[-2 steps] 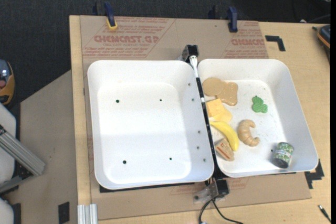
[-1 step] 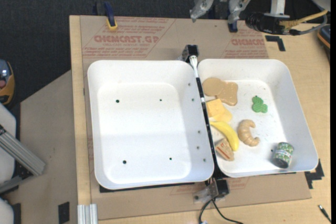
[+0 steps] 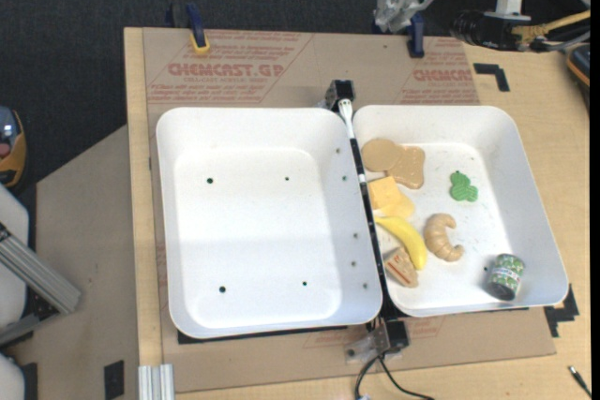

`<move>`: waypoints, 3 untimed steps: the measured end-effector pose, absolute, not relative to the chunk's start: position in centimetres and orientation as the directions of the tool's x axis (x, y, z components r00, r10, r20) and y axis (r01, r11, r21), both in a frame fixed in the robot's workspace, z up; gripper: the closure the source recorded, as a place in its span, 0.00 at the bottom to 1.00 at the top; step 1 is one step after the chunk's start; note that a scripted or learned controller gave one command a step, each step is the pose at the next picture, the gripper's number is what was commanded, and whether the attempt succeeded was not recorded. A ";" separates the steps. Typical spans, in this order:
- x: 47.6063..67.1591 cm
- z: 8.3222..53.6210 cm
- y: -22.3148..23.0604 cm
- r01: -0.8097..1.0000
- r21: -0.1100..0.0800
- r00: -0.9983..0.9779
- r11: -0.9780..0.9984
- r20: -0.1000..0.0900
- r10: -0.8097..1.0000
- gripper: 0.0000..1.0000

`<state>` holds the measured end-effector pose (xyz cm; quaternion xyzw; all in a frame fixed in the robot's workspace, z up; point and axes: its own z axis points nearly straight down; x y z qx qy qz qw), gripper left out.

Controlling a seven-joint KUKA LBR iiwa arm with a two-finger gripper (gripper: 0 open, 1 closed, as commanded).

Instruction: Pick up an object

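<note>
1. Looking down on the counter (image 3: 281,61), I see two white bins side by side; the left bin (image 3: 253,220) is bare, while the right bin (image 3: 525,192) carries every candidate for a pick.
2. The arm's gripper (image 3: 401,7) hangs at the top of the view, beyond the far rim of the right bin and well apart from everything in it. I cannot tell how its fingers stand from here.
3. The tan flat piece (image 3: 396,161) lies nearest the gripper, straight toward the camera from it, against the bin's dividing wall.
4. Below it sit the yellow block (image 3: 389,197) and the banana (image 3: 405,239), whose long axis slants away from the divider toward the near edge.
5. The croissant (image 3: 443,237), green piece (image 3: 462,187) and small can (image 3: 506,275) lie farther right.
6. I judge the coming move is a reach toward me and down.
</note>
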<state>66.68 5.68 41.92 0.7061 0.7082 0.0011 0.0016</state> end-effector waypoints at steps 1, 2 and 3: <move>65.7 30.3 11.4 1.000 -0.010 -0.005 0.005 0.000 1.000 1.00; 65.9 32.1 11.1 1.000 0.003 -0.002 0.002 0.001 1.000 1.00; 63.8 29.2 20.8 1.000 -0.004 -0.005 0.005 0.000 1.000 1.00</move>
